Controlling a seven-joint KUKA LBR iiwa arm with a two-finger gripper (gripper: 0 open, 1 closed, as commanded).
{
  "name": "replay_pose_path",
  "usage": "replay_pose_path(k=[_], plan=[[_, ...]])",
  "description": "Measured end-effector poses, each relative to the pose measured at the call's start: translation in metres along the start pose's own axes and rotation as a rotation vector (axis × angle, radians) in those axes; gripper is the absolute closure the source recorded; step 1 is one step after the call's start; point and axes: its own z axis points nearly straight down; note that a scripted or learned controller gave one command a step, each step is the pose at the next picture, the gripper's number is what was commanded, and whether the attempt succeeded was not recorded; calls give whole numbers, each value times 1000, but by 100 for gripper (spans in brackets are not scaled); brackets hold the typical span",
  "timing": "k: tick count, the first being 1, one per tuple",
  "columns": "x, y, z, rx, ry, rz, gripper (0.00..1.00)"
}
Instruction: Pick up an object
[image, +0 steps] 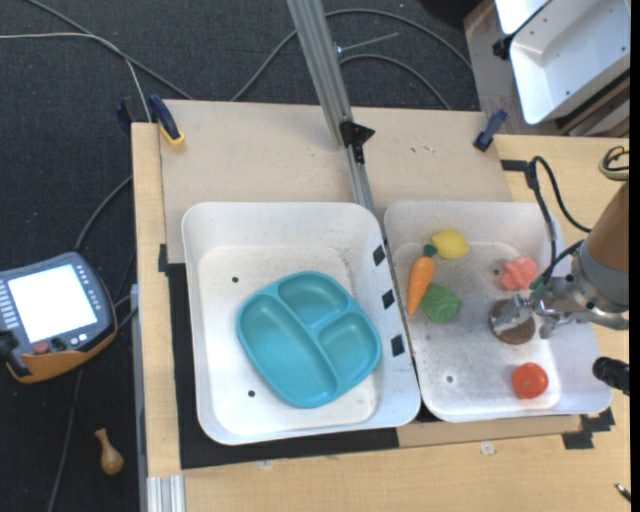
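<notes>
Hand low in right bin, grip unclear; pink piece just behind, tomato just before, broccoli left.

No text, label, brand, number or sign can be read anywhere; the pendant screen left of the tabletop glows blank white.

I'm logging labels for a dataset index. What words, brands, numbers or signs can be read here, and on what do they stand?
None can be read.
The handheld pendant on the floor left of the bench has a lit screen, washed out white; any text on it is illegible.
The blue divided plate, the bins and the toy foods show no lettering.
</notes>
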Motion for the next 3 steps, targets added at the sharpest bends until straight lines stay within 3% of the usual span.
replay_pose_path(k=[1,2,3], plan=[[0,1,50,-7,-2,0,0],[-1,2,37,-12,-6,1,100],[5,-1,-9,-12,-6,-1,100]])
